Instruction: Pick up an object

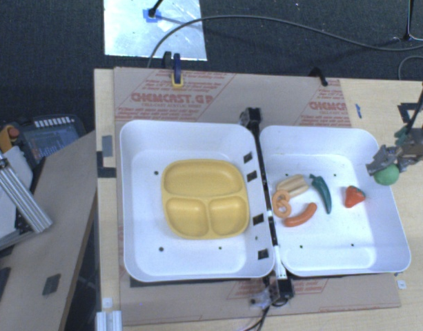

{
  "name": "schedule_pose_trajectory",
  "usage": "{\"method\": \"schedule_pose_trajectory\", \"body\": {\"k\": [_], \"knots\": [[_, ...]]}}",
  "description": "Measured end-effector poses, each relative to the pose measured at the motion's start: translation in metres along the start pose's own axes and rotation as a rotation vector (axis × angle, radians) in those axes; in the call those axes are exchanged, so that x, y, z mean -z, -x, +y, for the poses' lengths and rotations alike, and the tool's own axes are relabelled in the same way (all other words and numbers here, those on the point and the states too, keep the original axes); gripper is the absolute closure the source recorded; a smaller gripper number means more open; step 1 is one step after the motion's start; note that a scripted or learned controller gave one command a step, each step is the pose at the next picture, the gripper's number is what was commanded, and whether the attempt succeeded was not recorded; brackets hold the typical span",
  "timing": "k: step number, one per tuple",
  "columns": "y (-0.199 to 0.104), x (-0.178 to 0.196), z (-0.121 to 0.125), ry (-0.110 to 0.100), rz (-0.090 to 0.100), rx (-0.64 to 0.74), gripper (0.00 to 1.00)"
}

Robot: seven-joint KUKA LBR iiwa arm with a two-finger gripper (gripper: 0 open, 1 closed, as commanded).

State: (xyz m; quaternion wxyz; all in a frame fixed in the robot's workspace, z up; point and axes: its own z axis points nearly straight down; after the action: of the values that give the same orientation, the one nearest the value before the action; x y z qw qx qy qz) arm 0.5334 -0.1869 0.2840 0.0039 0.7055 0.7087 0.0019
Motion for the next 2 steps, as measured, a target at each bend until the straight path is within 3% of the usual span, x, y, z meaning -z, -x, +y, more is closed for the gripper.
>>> {"method": "schedule_pose_trajectory", "body": {"k": [2], "knots": [[-0.089,-0.017,0.033,-0.006,0.003,0.004,1.00]]}}
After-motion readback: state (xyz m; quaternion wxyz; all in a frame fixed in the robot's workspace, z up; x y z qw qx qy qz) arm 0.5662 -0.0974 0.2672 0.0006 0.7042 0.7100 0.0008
